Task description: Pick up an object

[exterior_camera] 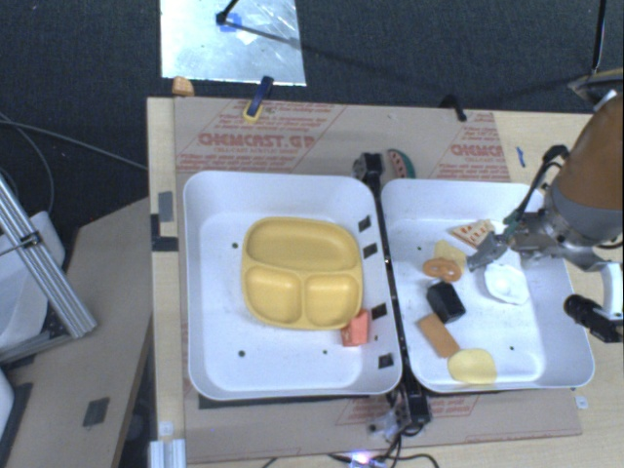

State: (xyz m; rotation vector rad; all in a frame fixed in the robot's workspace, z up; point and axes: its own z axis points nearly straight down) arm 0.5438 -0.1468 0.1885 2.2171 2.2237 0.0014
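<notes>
The right bin point(546, 354) holds several small items. There is a tan cracker-like piece point(473, 232), a pale yellow piece point(449, 251) and an orange ring point(443, 269). Nearer the front lie a black block point(446, 302), a brown-orange bar point(439, 335) and a yellow disc point(472, 366). A white round object point(505, 285) sits toward the right. My gripper point(486, 253) hangs low over this bin, between the cracker piece and the white object and just right of the orange ring. I see nothing held in it.
In the left bin point(210, 291) are a yellow divided plate point(300, 271) and a small red-orange block point(356, 330) at its front right corner. The arm point(590, 188) comes in over the right bin's right edge. Black clips line the divider between the bins.
</notes>
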